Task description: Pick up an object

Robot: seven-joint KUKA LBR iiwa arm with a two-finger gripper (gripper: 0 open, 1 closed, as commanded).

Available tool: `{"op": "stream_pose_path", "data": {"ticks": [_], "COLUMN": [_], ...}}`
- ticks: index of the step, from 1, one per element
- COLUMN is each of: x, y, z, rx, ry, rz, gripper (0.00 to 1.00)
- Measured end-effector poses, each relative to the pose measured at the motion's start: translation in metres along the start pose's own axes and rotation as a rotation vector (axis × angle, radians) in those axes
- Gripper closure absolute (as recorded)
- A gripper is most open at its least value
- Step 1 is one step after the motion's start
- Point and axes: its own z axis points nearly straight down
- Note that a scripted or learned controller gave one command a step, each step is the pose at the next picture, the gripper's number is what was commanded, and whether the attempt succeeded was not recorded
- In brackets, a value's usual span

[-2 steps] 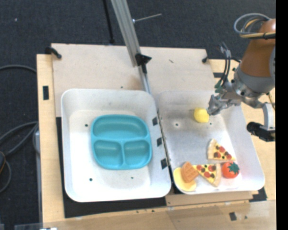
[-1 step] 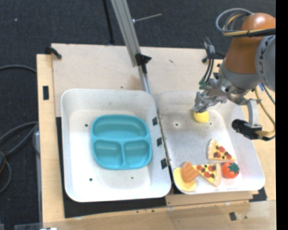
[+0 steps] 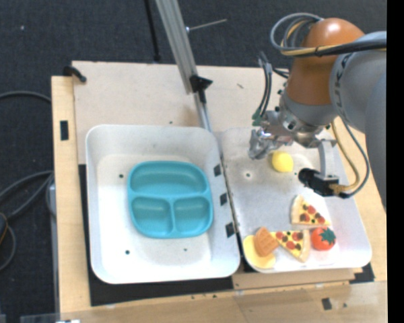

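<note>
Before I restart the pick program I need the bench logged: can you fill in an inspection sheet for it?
Surface: wooden bench bearing left bin and right bin.
Job's things: yellow ball, two pizza slices, tomato, orange piece, all in the right bin.
Clutter: teal divided tray in the left bin.
Grippers: end effector low beside the ball; finger state unclear.
Cables: looped on the arm; one on the floor.
Surroundings: dark carpet, slanted metal pole.

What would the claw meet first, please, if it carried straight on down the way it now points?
Probably the bare floor of the right bin, just left of the yellow ball. The claw points down beside the ball, though depth is hard to judge from this slant.
</note>
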Motion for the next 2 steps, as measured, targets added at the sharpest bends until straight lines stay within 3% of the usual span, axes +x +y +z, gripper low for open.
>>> {"op": "stream_pose_path", "data": {"ticks": [2], "x": [0.107], "y": [-0.001], "z": [-0.015], "rx": [-0.002], "ry": [0.001], "rz": [-0.002], "gripper": [1.0]}}
